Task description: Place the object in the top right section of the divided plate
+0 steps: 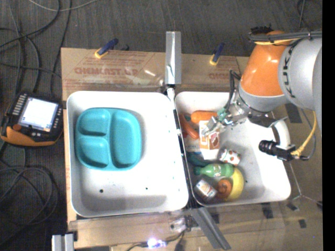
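Gripper [212, 127] over carton [210, 140]; grip unclear, maybe touching.

Two shallow white bins, the left bin [84, 192] and the right bin [272, 184], sit side by side on one tabletop [120, 69]. One turquoise divided plate [110, 138], with three sections, lies in the left bin. The right bin holds a cluster of small items: one orange piece [201, 117], one carton with orange print [210, 140], one small white and red item [229, 156], one green bottle [214, 169], one yellow round fruit [236, 184] and one small can [205, 189]. Two clamps [106, 47] [216, 53] grip the far edge of the tabletop. One arm [277, 72] carries one pincer [214, 124]. One handheld pendant [34, 119] lies off the left edge.
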